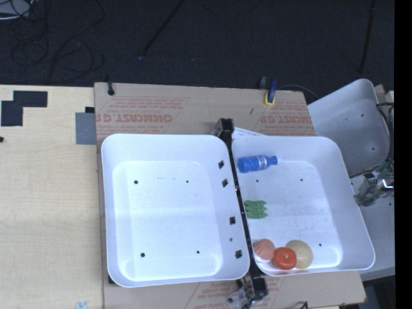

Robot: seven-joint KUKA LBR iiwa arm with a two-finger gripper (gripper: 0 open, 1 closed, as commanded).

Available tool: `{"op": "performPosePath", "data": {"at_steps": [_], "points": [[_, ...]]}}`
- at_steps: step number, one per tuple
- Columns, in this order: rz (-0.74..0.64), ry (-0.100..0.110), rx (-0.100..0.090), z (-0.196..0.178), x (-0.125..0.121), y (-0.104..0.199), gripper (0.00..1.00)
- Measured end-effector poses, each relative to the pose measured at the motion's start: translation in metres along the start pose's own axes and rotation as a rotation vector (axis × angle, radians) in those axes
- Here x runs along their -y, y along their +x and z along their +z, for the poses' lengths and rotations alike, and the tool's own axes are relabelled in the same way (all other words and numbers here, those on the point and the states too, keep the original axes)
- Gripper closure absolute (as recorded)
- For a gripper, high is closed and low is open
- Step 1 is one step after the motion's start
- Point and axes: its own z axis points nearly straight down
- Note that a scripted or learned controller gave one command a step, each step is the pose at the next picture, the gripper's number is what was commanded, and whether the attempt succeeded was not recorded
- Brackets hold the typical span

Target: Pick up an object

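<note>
The right bin (335,166) holds all the loose objects. A blue bottle (256,163) lies on its side near the bin's far left corner. A small green object (255,209) rests by the left wall, about halfway down. At the near left corner three things are bunched together: a pink rounded piece (263,249), a red round object (284,258) and a tan round object (300,252).
The left bin (109,172) sits beside the right one, with a black divider bar (235,198) between them. Both rest on cardboard (167,111). A grey metal plate (351,118) and some cables (376,187) stand off the right bin's far right side.
</note>
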Motion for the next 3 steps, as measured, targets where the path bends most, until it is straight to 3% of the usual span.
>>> {"op": "performPosePath", "data": {"at_steps": [3], "points": [[-0.012,0.005,-0.002,-0.028,0.000,-0.001,1.00]]}}
